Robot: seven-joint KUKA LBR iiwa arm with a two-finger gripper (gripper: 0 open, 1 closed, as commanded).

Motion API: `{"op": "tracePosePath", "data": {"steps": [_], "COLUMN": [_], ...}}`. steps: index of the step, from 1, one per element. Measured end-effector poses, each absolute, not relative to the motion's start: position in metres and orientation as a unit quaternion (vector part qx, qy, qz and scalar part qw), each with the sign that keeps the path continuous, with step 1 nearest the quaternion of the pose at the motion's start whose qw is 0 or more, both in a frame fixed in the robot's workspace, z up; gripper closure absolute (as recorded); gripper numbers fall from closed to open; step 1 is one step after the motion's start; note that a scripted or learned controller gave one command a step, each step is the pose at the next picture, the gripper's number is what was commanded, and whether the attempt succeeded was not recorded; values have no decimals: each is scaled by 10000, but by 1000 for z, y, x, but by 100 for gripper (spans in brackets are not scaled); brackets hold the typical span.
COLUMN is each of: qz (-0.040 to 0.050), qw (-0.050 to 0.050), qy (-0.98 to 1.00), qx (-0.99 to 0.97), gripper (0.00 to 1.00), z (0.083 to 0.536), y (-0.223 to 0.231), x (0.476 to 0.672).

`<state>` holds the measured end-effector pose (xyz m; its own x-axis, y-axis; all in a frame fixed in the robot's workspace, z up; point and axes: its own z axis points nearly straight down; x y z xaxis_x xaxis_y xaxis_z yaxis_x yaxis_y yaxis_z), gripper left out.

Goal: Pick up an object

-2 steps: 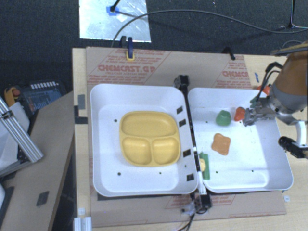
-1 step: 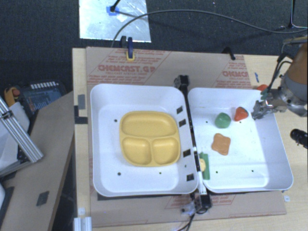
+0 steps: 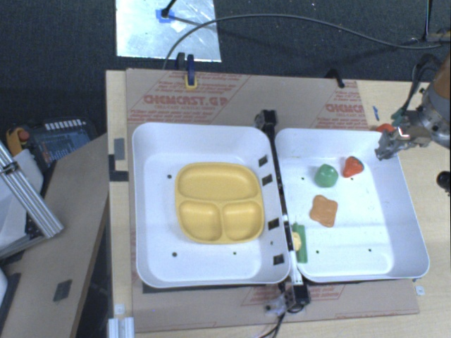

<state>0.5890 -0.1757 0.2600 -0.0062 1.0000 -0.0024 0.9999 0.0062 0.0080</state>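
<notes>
The right white bin holds a green ball, a small red-orange piece beside it, an orange toast-shaped piece, and a green and yellow item against its left wall. My gripper hangs over the bin's far right corner, to the right of the red-orange piece and apart from it. Nothing shows between its fingers.
The left white bin carries a yellow three-compartment tray. A black divider with clips runs between the bins. Cables and a foil sheet lie beyond the bench; a metal frame stands at the left.
</notes>
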Motion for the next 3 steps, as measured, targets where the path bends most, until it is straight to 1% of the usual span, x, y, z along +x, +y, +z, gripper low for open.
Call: {"op": "tracePosePath", "data": {"steps": [1,2,3], "qz": [17,12,13], "qw": [5,0,1], "qy": [7108,7107,7106], "qx": [7034,7035,7036], "gripper": [100,100,100], "z": [259,261,264], "y": [-114,-60,-10], "x": [601,597,599]}}
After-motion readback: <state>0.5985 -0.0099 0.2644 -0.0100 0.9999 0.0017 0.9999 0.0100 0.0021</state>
